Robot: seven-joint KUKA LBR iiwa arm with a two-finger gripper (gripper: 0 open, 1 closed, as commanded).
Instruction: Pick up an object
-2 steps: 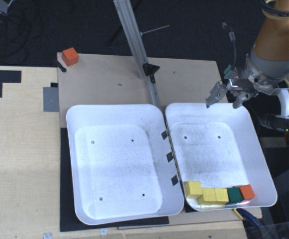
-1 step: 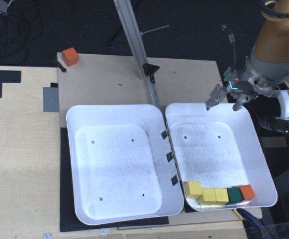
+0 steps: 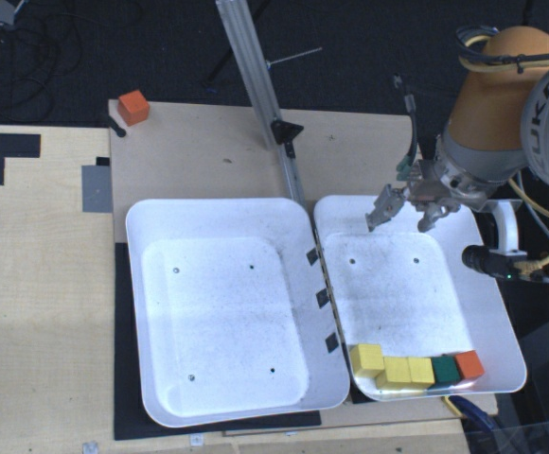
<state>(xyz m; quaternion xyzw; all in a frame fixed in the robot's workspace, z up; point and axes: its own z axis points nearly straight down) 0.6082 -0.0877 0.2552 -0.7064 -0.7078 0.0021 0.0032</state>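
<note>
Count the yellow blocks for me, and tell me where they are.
3, all in the right bin along its near edge: one at the row's left end, two more beside it, then a green block. Others may be hidden.

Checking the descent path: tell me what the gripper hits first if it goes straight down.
Likely the bare floor of the right bin. The gripper hangs open over its far end; the blocks lie at the near rim. Depth is unclear.

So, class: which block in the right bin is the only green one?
The green block, sitting between a yellow block and the orange block along the near wall.
</note>
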